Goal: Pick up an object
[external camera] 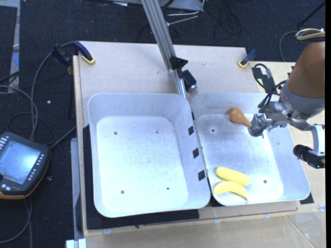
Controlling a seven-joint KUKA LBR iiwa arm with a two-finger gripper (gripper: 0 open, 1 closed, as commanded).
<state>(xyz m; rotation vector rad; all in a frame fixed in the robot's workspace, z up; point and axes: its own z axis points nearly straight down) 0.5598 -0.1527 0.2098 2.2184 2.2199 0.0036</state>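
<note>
A robot lab. A teach pendant (pixel 20 164) lies on dark carpet among loose cables (pixel 31 94). Clamps (pixel 83 53) grip the wooden worktop (pixel 134 68).

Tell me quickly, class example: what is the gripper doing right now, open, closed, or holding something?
Gripper: cannot be told; it sits low in the right bin, right beside the brown pear-shaped object.

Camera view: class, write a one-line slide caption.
Gripper beside an orange object in the right bin; two bananas near the front.
</note>
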